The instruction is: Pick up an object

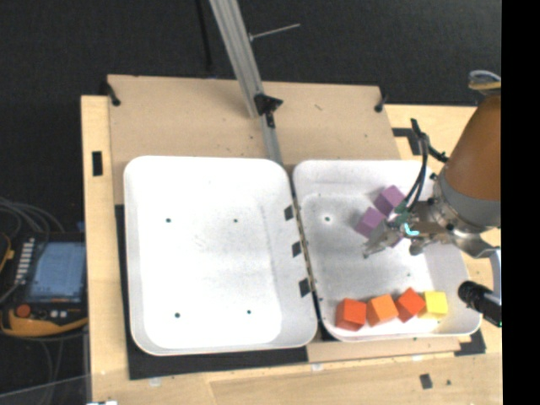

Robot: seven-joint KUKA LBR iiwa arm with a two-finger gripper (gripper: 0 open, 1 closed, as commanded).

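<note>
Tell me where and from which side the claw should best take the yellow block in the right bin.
Probably from straight above, closing on the yellow block's near and far faces. Its left face touches the red block and the right bin's wall crowds its right side, so those two give the fingers little room. The claw sits up by the purple blocks.

the arm [477, 163] reaches in from the right, wrist angled down-left, gripper [377, 241] low.

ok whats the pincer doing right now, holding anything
pincer: low in the right bin, right beside the purple blocks; open or closed cannot be told, and no block is visibly between its tips.
</note>
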